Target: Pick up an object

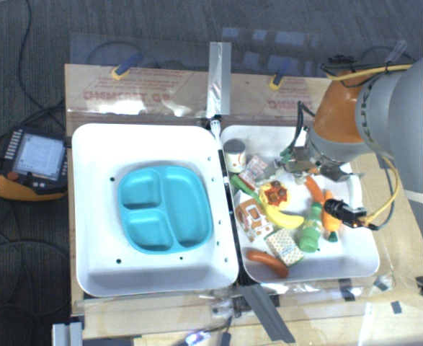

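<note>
The right bin (355,254) holds a pile of small objects. Among them are a yellow banana (285,218), a green bottle (310,233), an orange carrot (314,188), a red sausage (266,261), a patterned carton (284,246), a red and yellow toy (274,192) and a grey can (234,150). My gripper (295,163) hangs low over the back middle of this bin, just right of a crinkled wrapper (255,169) and above the red and yellow toy. The wrist's dark body covers the fingertips.
The left bin (96,157) carries a blue divided tray (166,206). A divider strip (227,193) runs between the bins. An orange-edged pendant (27,164) lies on the floor at the left. Yellow cable (381,206) loops along the arm beside the right bin.
</note>
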